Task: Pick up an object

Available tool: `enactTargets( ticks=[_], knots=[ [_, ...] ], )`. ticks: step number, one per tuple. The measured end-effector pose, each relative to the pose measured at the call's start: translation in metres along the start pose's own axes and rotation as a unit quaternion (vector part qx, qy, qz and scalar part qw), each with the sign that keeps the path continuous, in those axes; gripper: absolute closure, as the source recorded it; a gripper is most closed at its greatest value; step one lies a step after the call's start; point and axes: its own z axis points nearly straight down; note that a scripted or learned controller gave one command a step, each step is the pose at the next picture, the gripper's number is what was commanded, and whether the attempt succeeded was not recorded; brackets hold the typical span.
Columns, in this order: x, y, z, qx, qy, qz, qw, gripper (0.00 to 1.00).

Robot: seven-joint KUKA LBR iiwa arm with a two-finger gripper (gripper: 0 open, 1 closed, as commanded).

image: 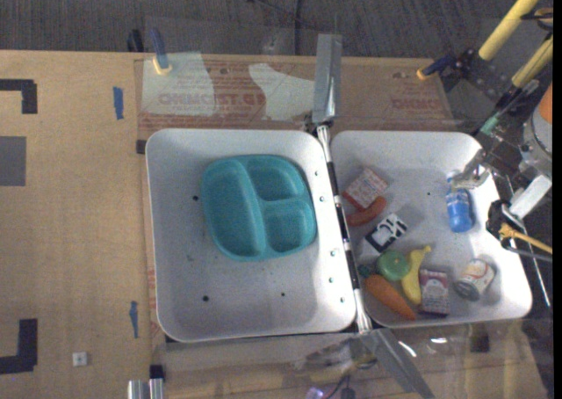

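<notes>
End effector (pixel 474 170) at right bin's (pixel 439 144) far right rim, beside blue bottle (pixel 458 211), grip state unclear, bare floor between

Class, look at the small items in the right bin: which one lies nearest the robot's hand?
The blue bottle. It sits at the bin's upper right, just below the hand, while the can, carrot and banana lie further down.

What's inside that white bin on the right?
The right bin holds a blue bottle, a small can, a carrot, a banana, a green fruit and some little boxes. The items overlap, so anything beneath them is hidden.
</notes>
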Motion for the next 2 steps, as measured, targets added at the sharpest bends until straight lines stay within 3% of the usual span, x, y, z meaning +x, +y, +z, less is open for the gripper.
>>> enactTargets(
  ticks=[1, 2],
  knots=[
    [0.0484, -0.0289, 0.1529, -0.003, 0.001, -0.003, 1.0, 0.0],
    [0.0472, -0.0283, 0.1436, -0.003, 0.001, -0.001, 1.0, 1.0]
  ],
)
